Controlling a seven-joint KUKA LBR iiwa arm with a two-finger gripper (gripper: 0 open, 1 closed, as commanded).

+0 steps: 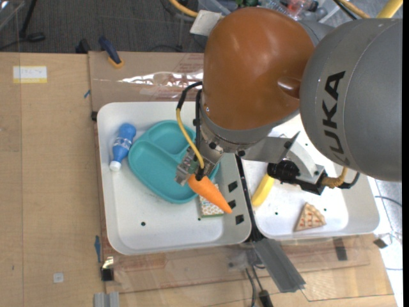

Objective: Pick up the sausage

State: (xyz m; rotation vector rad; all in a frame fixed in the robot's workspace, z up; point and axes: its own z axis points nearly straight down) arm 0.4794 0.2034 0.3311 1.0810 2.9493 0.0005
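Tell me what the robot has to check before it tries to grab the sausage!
1. Can we spot the sausage? Cannot tell: nothing in either bin clearly looks like one, and the big arm hides part of both bins.
2. Is the pincer open? Cannot tell: too small and partly hidden.
3. Is the pincer near the right thing? Not ok: it sits right by the carrot, over the teal plate.
4. Is the blue bottle out of the way? Ok: it lies at the left bin's far left.
5. Are the other foods sorted out? Ok: the banana and pizza slice rest in the right bin.
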